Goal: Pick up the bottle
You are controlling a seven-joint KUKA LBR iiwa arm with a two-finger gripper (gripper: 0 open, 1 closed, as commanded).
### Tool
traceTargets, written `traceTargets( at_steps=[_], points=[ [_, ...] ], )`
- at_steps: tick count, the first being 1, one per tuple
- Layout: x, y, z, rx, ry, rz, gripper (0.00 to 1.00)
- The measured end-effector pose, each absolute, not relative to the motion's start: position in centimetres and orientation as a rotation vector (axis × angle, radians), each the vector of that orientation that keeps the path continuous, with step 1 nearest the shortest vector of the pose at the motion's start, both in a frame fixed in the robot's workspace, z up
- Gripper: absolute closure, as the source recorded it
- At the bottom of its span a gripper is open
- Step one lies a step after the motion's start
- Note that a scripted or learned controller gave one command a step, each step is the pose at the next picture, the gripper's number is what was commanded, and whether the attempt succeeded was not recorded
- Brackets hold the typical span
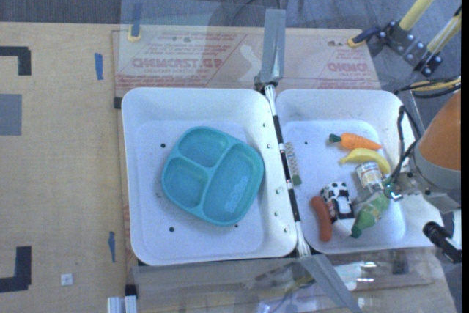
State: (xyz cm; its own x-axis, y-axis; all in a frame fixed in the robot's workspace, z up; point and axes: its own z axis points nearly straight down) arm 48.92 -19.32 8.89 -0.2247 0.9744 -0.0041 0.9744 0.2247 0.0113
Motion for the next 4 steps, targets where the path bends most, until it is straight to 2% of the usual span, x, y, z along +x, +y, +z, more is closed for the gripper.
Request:
traceTargets(
  at_steps=[1,2,3,4],
  points=[
    [49.8,-20.0,15.0,1.992,2.427,0.001,0.0],
    [50.1,-20.2,8.8,1.938,2.463,0.006,0.0],
    [50.1,-20.4,9.9,1.94,2.455,0.009,1.0],
    [50.5,-17.2,13.9,2.33,2.106,-0.001,1.0]
  ],
)
